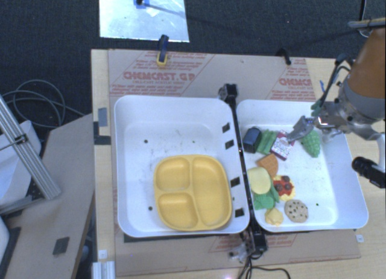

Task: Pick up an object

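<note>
Gripper [297, 132] at the end of the grey arm, tilted down over the far half of the right bin [341, 178], reaching in from that bin's right side. Spread or pressed together: cannot tell at this size and angle. Nothing visibly pinched.

Likely target, judged from the line of approach: pink packet [281, 147], lying flat in the far half of the right bin, midway between its left and right walls. Packet just beside the gripper tip, on the tip's near-left side; touching or barely apart, not possible to say.

Neighbours within the right bin:
- green block [266, 141], against the packet's left edge, toward the bin's left wall;
- dark blue piece [252, 136], close against the bin's left wall;
- leafy green piece [311, 145], toward the bin's right wall, under the wrist;
- orange piece [269, 164], yellow round piece [260, 180], red piece [283, 185] and cookie [296, 211], crowded in the near-left part of the bin.

Step in hand, as judged: final descent onto one item, lift not yet made.

For a clean grasp:
- centre over the packet rather than over its edge;
- turn the wrist to close across the packet's short side;
- keep clear of the green block, so as not to wedge two things at once;
- go down fully to the bin floor, the packet being thin and flat;
- lift straight up before swinging away.

Main risk: a thin, flat item sliding out sideways on closing.
</note>
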